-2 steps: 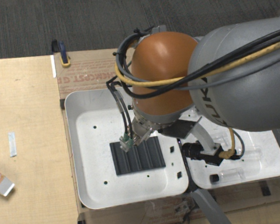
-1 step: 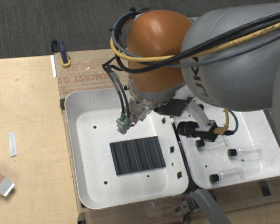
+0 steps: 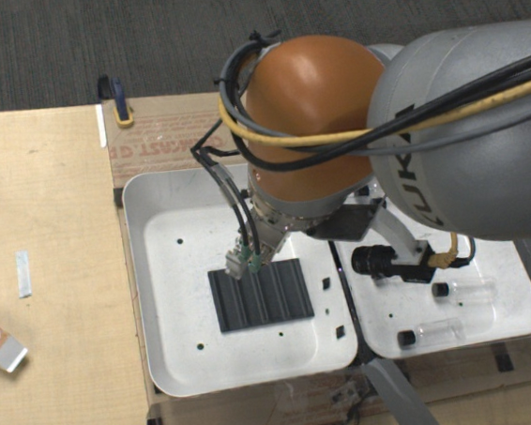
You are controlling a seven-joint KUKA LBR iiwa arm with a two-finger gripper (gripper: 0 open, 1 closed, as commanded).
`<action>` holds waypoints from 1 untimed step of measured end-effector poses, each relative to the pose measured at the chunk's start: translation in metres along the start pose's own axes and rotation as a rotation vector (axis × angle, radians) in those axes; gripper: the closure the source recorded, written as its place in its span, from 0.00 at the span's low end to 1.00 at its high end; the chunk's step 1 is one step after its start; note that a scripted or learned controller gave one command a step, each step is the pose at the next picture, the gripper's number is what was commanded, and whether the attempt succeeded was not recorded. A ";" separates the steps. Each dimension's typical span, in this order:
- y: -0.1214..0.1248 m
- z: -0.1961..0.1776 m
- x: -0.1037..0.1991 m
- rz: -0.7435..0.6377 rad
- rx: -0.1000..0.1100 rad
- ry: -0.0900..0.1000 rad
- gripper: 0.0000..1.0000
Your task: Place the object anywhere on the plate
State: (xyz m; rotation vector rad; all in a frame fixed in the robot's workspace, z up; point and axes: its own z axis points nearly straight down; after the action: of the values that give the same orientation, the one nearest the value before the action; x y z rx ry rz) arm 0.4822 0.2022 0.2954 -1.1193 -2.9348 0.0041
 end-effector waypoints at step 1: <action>-0.023 0.012 -0.015 -0.076 -0.001 0.000 1.00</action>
State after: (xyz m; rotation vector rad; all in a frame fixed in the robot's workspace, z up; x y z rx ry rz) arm 0.4784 0.1751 0.2836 -1.0064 -2.9753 0.0032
